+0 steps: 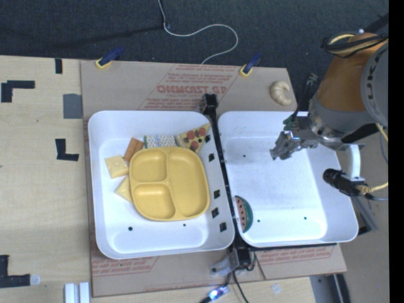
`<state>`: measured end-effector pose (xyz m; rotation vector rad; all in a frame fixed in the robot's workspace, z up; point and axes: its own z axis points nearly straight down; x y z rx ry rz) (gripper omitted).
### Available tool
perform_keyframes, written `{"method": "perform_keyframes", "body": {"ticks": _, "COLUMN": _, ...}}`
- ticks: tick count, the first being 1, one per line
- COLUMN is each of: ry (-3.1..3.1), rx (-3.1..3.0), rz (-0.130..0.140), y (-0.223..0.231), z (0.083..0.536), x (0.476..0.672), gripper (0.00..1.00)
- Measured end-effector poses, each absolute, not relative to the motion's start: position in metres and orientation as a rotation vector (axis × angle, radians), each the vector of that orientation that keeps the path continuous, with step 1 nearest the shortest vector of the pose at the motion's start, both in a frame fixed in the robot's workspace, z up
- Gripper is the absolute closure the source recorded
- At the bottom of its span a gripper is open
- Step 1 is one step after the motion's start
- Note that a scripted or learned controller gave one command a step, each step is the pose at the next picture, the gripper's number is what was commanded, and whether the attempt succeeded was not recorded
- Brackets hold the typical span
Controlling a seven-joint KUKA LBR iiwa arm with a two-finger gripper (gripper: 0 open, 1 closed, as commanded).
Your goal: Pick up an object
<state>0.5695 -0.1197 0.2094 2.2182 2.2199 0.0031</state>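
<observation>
A yellow divided plate lies in the left bin, covering most of its floor. Small flat pieces poke out around it: a pale cracker, a brown biscuit and a patterned pizza-like slice at its far edge. A watermelon slice lies against the left wall of the right bin. My gripper hangs over the upper middle of the right bin, well away from the watermelon slice, with nothing visible between its fingers.
A beige lump rests on the cardboard beyond the right bin. A white cable loops across the dark floor at the back. Blue and yellow clamps hold the cardboard's far edge. A black divider runs between the bins.
</observation>
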Motion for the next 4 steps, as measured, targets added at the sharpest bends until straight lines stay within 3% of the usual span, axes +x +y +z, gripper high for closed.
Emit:
{"method": "perform_keyframes", "body": {"ticks": 1, "ry": 2.223, "rx": 2.22, "rz": 0.001, "y": -0.119, "z": 0.225, "x": 0.57, "gripper": 1.0}}
{"method": "perform_keyframes", "body": {"ticks": 2, "ry": 2.227, "rx": 2.223, "rz": -0.005, "y": -0.087, "z": 0.217, "x": 0.524, "gripper": 1.0}}
{"method": "perform_keyframes", "body": {"ticks": 3, "ry": 2.23, "rx": 2.219, "rz": -0.003, "y": -0.039, "z": 0.218, "x": 0.497, "gripper": 1.0}}
{"method": "perform_keyframes", "body": {"ticks": 4, "ry": 2.225, "rx": 2.222, "rz": -0.003, "y": -0.043, "z": 0.216, "x": 0.496, "gripper": 1.0}}
